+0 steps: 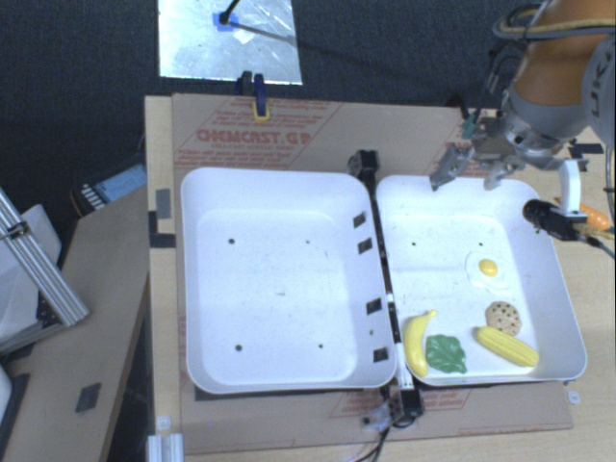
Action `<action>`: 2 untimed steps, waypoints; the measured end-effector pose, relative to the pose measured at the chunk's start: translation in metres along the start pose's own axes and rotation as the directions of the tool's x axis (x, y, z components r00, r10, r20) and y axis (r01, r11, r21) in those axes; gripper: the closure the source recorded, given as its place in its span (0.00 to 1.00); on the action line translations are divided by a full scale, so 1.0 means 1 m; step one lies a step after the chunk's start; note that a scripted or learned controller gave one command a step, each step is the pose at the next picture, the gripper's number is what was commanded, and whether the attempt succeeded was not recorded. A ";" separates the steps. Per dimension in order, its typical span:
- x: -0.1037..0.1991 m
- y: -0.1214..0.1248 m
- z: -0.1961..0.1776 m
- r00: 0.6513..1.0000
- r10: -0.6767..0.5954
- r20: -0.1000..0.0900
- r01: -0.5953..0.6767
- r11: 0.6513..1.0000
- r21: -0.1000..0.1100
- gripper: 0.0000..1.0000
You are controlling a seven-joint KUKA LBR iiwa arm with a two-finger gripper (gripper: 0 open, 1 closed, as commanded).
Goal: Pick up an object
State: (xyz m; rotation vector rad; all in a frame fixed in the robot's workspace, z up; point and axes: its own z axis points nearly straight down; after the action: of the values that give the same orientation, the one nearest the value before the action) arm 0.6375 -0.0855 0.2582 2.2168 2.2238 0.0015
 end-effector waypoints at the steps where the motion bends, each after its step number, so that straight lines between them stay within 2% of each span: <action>1: 0.040 -0.046 -0.125 1.000 -0.006 -0.001 0.006 1.000 -0.014 0.00; 2: 0.054 -0.106 -0.204 1.000 -0.003 -0.001 0.003 1.000 -0.010 0.00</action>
State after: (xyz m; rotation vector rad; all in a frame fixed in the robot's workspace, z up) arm 0.5311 -0.0320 0.4623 2.2084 2.2229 0.0146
